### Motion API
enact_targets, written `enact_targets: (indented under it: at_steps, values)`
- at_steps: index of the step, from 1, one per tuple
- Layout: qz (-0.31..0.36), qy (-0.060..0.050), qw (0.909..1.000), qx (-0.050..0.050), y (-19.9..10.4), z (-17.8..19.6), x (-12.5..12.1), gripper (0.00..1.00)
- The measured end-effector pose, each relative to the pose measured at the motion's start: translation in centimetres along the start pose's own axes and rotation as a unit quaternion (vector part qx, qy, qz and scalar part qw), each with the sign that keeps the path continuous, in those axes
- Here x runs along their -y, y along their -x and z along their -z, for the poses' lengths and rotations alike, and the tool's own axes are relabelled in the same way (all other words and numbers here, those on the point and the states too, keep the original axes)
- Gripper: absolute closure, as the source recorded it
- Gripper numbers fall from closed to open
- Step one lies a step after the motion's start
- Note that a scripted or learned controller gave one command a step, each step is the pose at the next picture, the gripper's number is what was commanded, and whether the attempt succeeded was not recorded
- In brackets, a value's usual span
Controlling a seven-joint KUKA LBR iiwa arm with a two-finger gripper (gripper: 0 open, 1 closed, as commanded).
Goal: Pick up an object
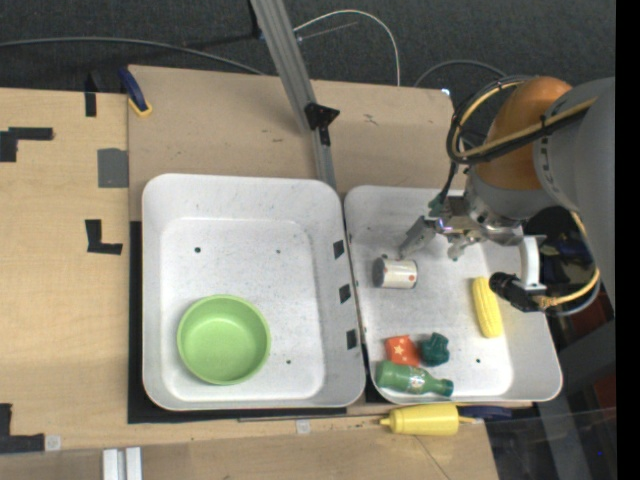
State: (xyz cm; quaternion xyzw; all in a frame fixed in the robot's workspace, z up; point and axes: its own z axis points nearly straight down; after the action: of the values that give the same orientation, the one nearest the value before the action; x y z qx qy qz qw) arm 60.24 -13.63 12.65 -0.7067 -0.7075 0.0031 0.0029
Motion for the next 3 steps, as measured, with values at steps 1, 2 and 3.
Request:
enact_targets:
  at_steps: [1,2,3]
  values:
    - [0.001,0.004,1.0,0.001,0.0,-3.9,0.0,0.0]
    - [0.001,0.003,1.0,0.0,-0.1,-2.8,0.0,1.0]
    - [0.0,0.006,1.0,0.0,-0.5,1.4,0.0,1.0]
